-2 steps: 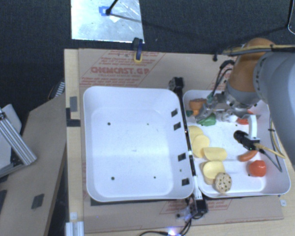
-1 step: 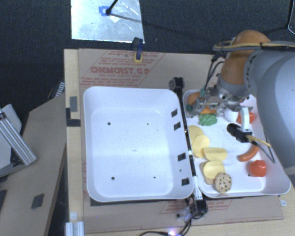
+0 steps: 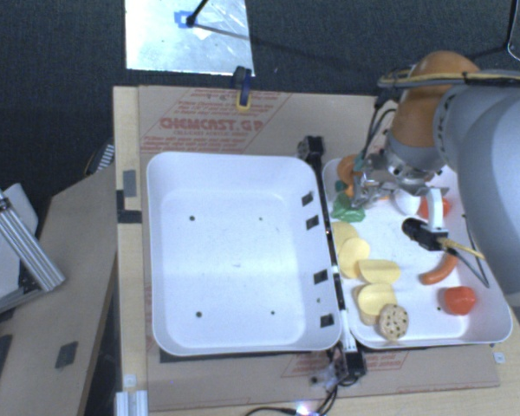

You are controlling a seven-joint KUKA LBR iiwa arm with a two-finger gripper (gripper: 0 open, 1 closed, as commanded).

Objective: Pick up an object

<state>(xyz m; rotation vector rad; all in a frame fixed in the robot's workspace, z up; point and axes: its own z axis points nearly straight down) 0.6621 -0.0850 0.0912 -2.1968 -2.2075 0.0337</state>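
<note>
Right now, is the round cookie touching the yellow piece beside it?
Touching. The camera view shows the cookie overlapping the yellow piece edge, no gap between.

Your arm: grey shell, orange band

You see 1 bulky, rounded grey arm (image 3: 494,163) with a glossy orange band (image 3: 423,102) above the wrist, thin dark cables along it, and a metallic grey gripper (image 3: 364,191) assembly below.

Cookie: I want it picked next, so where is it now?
The cookie lies in the right bin, at its near edge, beside the yellow slices and left of the tomato.
</note>
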